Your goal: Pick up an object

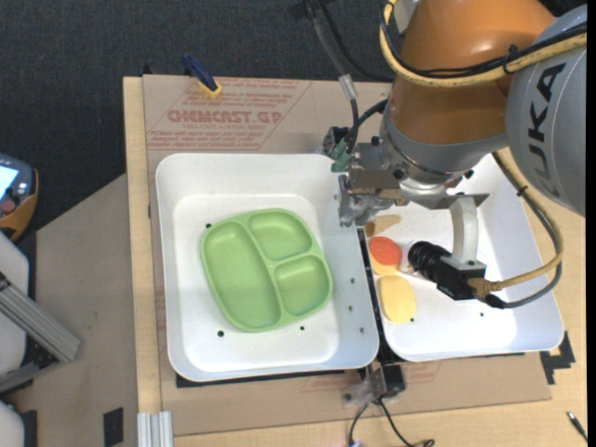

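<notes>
The gripper is positioned low over the left edge of the right bin, beside the divide between the bins. Whether anything is gripped cannot be determined, as the wrist masks the end effector. An orange object and a yellow object, possibly toy food, are located in the right bin just below the gripper. A green divided plate is seated in the left bin.
</notes>
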`<state>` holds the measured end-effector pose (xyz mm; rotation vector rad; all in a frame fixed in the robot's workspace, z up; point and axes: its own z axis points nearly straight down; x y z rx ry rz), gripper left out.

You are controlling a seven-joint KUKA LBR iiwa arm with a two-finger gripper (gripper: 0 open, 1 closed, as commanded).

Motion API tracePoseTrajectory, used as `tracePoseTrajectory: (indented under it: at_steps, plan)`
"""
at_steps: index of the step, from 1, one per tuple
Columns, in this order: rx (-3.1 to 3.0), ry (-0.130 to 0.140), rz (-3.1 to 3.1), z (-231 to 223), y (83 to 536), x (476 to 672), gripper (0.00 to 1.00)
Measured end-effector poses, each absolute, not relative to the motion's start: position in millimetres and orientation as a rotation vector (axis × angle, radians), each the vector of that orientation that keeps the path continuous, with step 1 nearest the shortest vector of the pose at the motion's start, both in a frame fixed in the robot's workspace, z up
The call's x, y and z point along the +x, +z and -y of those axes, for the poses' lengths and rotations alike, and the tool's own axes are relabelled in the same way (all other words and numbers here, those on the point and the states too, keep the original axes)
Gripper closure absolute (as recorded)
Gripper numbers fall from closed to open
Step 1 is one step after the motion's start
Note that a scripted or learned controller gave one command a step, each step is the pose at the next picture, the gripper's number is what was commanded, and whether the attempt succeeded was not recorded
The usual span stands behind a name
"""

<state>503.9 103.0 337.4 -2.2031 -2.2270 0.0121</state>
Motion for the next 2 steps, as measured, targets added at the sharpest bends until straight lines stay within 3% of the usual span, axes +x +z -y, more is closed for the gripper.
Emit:
tracePoseTrajectory:
  at_steps: [1, 2]
  plan:
    - [-2.207, 0.014, 2.225, -188, 226, 512.0, 1.0]
    - [-2.218, 0.014, 2.217, -180, 185, 476.1, 1.0]
